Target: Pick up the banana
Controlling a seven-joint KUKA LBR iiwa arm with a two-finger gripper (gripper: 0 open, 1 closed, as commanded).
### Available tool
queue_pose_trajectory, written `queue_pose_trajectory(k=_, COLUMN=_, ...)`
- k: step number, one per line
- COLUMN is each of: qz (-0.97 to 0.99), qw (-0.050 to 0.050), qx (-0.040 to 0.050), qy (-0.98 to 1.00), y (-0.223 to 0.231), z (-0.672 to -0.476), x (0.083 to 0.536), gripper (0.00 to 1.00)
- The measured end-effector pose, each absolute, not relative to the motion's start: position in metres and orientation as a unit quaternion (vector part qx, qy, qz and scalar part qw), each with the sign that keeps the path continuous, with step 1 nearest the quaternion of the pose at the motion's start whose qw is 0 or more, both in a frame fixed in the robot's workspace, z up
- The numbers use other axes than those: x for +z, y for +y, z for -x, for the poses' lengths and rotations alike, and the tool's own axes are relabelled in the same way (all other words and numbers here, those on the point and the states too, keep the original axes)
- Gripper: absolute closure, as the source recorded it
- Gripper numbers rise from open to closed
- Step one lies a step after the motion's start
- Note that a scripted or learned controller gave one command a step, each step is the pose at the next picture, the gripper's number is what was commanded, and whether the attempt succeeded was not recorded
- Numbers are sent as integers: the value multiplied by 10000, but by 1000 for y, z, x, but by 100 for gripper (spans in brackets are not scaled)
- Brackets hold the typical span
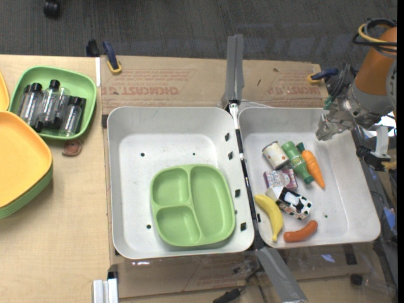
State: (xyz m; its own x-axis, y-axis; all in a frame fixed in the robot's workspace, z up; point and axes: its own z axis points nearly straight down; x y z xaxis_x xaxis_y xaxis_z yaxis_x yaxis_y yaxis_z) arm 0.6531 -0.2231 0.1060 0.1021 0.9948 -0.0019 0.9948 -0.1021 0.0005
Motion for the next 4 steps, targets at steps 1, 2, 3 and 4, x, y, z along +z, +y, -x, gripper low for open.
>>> queue_pose_trajectory(k=1, qz=-8446, qw=5, qx=-7, qy=5354, y=-193, z=-659, x=139, gripper=100)
queue_pose_trajectory(k=2, qz=-9332, qw=2, qx=-13, qy=3595, y=-140, z=-659, x=201, gripper=100)
queue_pose_trajectory(k=3, qz=-8903, qw=-9, qx=-18, qy=4554, y=-117, z=-620, x=206, gripper=100)
queue_pose_trajectory(k=4, qz=-8443, qw=1, qx=-11, qy=5359, y=-186, z=-644, x=153, gripper=100)
